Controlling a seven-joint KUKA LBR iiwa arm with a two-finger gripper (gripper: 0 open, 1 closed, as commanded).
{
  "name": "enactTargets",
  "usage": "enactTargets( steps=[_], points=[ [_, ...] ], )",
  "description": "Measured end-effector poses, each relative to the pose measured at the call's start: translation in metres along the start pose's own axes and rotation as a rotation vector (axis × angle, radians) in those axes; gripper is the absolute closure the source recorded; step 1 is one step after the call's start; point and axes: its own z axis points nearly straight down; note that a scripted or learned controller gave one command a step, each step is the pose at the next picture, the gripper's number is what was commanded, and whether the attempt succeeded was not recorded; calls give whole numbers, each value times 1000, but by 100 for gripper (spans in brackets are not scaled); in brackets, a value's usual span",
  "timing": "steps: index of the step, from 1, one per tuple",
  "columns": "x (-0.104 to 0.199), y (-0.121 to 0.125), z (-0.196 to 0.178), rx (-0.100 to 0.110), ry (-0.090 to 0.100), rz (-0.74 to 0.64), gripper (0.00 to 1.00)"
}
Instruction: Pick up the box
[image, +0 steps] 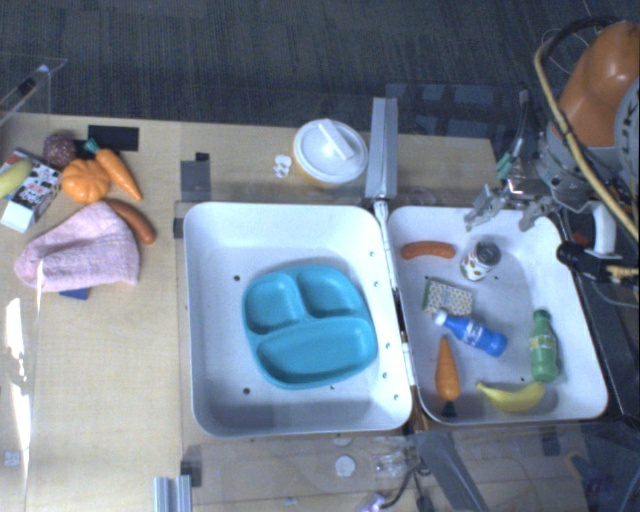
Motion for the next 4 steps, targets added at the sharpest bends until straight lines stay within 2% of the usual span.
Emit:
enactTargets(
  steps=[1,2,3,4],
  points=[
    [30,-40,115,1,0,106,0],
    [43,-47,134,-8,-1,61,0],
    [44,-46,123,-12,0,61,100],
    [58,-50,38,-1,0,382,100]
  ],
)
